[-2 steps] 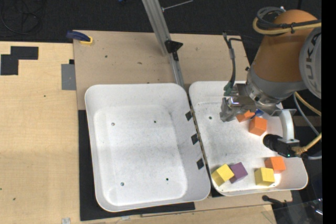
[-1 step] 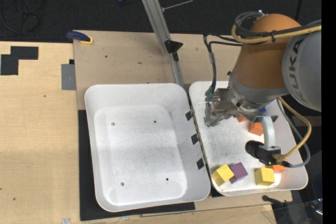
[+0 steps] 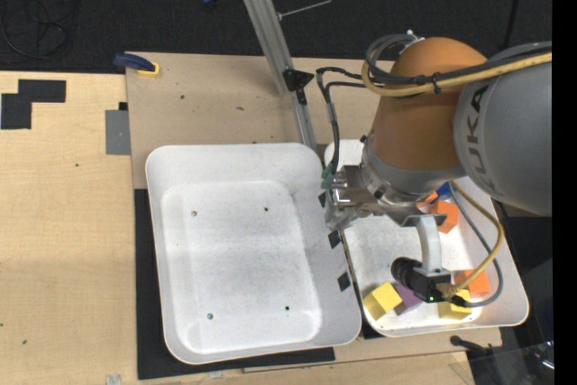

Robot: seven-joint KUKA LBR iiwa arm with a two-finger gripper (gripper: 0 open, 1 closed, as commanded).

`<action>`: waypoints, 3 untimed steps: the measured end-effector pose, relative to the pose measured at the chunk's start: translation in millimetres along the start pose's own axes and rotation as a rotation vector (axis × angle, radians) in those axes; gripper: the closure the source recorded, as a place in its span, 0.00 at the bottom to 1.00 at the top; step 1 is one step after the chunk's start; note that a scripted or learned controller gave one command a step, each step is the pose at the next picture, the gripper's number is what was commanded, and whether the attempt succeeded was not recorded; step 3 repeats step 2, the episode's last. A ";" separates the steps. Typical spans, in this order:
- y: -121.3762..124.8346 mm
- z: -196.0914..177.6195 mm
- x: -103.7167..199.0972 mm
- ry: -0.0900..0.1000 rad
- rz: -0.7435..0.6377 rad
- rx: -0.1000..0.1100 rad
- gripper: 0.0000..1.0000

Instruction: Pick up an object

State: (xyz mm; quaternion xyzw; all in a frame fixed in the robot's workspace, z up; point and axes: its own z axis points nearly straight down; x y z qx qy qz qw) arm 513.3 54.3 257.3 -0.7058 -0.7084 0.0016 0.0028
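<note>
While the tool (image 3: 347,203) hangs at ten o'clock over the right bin (image 3: 383,246), spread or pressed together I cannot tell, the yellow block (image 3: 382,298) lies at six o'clock, not picked up yet.

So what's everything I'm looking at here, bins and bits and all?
left bin: 1, white, on the bench
right bin: 1, white, beside the left bin
yellow block: 1, yellow, right bin, near its front edge
purple piece: 1, purple, touching the yellow block
orange pieces: 2, orange, right bin
aluminium rail: 1, silver, slanting behind the bins
clamp: 1, blue and yellow, bench's far corner
bench: 1, pale wood
arm: 1, grey, orange band, above the right bin
</note>
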 end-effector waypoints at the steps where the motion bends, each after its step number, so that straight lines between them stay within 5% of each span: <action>1: -13.4 8.2 41.4 0.000 0.000 0.000 1.00; 2: -12.8 7.8 39.0 -0.002 0.005 -0.002 0.00; 3: -12.8 7.8 39.0 -0.002 0.005 -0.002 0.00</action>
